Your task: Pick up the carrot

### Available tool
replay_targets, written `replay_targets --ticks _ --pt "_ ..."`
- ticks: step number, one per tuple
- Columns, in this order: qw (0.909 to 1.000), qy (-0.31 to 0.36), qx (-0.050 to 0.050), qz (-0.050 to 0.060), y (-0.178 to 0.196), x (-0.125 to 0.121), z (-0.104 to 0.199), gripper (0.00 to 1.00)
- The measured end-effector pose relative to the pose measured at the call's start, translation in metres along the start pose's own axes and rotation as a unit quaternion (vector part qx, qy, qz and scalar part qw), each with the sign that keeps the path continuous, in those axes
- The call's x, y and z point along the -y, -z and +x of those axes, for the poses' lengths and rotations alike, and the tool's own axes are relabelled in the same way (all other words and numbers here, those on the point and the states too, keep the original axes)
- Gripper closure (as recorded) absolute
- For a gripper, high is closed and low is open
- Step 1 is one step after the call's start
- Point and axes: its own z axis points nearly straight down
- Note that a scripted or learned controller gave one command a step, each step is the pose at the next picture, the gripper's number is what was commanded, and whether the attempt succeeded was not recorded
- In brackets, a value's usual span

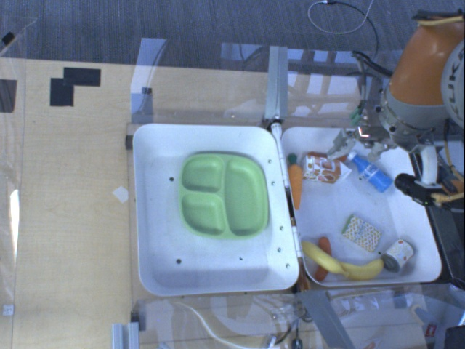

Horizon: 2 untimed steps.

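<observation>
**Carrot lies against the right bin's left wall; gripper hangs open above the far side**

The left bin (149, 217) carries a green divided plate (221, 195) near its middle, three compartments, nothing in them. The right bin (429, 267) carries the clutter: a banana (341, 264) along the near edge with a small red-orange piece (324, 245) touching its left end, a patterned packet (362, 233) towards the near right corner, a small can (397, 254) on its side at that corner, a red and white snack packet (321, 168) towards the far edge, and a blue bottle (370, 173) just right of it.

The arm (429, 64) reaches over the far right corner of the right bin. Its gripper (356, 145) hangs above the snack packet and the bottle, fingers spread and nothing between them.

The carrot (295, 184) lies lengthways along the left wall of the right bin, green top towards the far edge, tip towards the near edge, well apart from the gripper.

It is probably a light, stiff toy with a smooth tapered body, likely to slip from a grip near the tip. The thick upper half looks the better hold, fingers closing across its width, though the wall leaves little room on that side.
</observation>
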Motion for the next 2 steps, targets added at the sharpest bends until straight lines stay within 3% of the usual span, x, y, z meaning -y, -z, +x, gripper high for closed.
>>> replay_targets --ticks 1,2 --pt "0.9988 0.048 0.0 0.0 -0.039 0.004 0.092 0.0" --pt "0.9996 -0.027 0.0 0.0 -0.006 0.053 0.027 0.0"
